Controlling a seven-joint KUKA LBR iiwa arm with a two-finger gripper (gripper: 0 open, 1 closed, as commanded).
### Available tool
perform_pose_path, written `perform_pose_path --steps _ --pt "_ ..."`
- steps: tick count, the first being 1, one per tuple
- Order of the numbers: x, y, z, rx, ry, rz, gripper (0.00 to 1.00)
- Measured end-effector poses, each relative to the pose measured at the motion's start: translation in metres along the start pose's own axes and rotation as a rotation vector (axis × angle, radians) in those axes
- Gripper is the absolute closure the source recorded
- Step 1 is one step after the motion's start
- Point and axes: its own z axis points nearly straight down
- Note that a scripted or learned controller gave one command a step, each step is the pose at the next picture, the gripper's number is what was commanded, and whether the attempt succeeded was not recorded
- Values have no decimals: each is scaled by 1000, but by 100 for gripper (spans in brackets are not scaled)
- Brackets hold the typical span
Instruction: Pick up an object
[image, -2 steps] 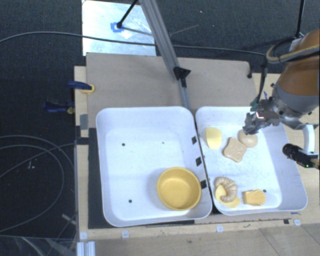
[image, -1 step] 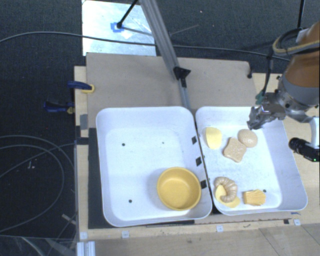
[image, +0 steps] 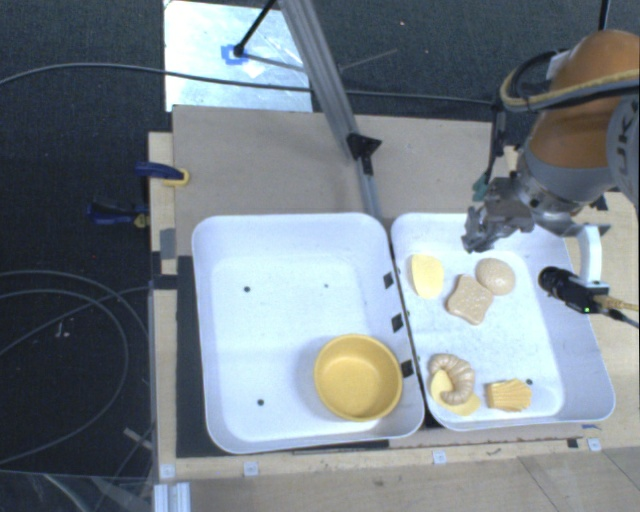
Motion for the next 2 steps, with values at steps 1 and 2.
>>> perform_pose_path --steps 1,2 --pt "51 15 -1 -1 1 -2 100" --pt "102 23 3 0 1 -2 100"
